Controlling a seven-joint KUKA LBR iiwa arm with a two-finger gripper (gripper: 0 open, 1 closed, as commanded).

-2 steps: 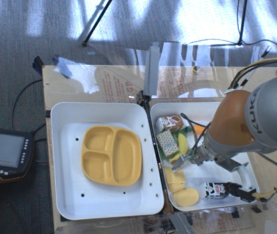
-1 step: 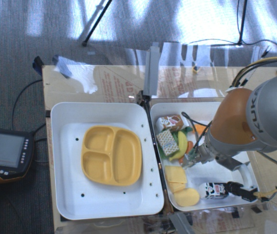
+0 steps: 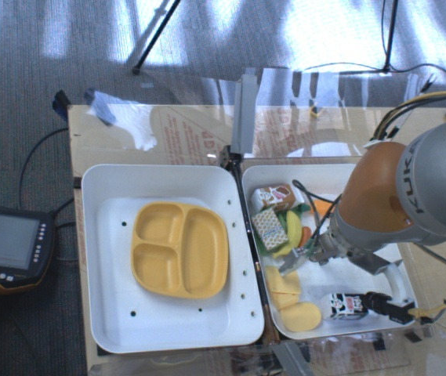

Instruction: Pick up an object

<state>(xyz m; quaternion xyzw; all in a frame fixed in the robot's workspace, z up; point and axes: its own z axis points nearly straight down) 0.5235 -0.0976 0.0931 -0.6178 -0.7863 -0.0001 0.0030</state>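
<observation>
The toys crowd the left side of the right bin [image 3: 379, 331]: a brown-topped item [image 3: 276, 197] at the far left corner, a checkered packet [image 3: 269, 229], a banana [image 3: 292, 229] and a small carrot [image 3: 306, 234] just beside it, then pale yellow slices [image 3: 284, 280] and a yellow round piece [image 3: 302, 316] toward the near edge. A small milk carton [image 3: 346, 305] lies near the near wall with bare floor around it. The claw [image 3: 295, 261] hangs low beside the banana; its opening cannot be made out. The arm [image 3: 395, 194] covers the bin's right half. In the left bin [image 3: 105, 319], a yellow divided plate [image 3: 179, 249] sits centrally with open margin all round.
</observation>
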